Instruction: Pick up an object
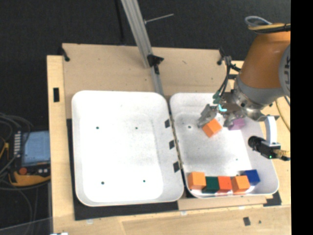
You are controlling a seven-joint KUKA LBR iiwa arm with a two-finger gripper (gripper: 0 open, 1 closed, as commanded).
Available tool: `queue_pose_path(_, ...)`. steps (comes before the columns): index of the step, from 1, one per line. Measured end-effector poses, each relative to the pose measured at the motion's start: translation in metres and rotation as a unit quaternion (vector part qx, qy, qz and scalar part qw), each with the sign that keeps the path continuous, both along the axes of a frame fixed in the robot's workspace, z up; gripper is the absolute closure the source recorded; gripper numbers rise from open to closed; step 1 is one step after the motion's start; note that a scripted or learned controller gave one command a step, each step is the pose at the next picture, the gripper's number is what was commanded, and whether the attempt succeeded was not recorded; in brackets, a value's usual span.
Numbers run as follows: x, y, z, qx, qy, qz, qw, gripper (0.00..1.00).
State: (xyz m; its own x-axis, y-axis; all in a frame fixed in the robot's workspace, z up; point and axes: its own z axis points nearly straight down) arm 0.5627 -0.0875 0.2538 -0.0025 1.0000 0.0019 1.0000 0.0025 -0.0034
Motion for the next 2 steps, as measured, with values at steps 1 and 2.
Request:
queue_pose_path(1,0.001,0.000,0.002,-0.0004,-0.002,-0.001,1.0000,0.00)
queue_pose_path(2,-0.005,-0.004,-0.042,-0.0018,0.000,-0.002,1.0000,0.00)
